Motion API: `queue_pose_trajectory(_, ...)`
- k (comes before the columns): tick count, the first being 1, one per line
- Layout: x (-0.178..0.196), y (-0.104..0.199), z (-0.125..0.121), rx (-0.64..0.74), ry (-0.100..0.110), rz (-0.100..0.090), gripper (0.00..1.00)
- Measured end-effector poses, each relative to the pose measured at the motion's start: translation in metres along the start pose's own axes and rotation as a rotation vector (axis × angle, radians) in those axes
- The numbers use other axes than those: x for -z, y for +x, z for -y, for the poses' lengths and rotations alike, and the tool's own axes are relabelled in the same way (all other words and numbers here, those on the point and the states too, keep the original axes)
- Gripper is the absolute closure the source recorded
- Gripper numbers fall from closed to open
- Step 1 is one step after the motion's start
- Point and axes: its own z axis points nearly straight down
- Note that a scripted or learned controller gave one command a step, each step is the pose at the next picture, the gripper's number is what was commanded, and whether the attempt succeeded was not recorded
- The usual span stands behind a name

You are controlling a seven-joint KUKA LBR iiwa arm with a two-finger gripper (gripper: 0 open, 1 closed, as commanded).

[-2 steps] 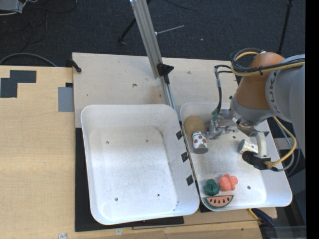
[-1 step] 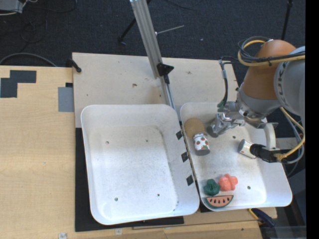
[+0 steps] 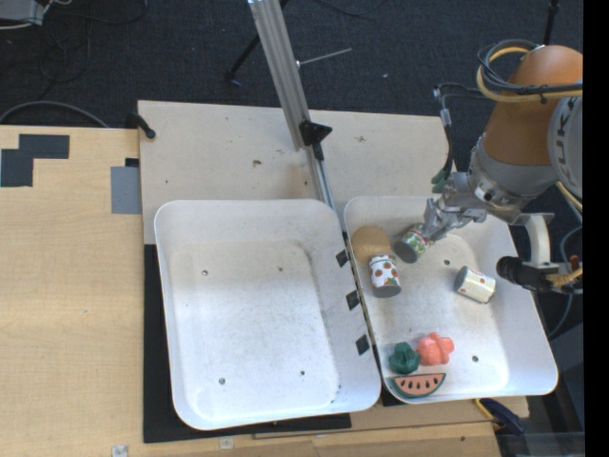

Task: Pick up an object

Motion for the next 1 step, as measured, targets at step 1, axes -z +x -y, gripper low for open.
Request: queue_pose_trajectory(1,-0.0189,0.0005,0.0004,0.0,0.008,0.0,1.0)
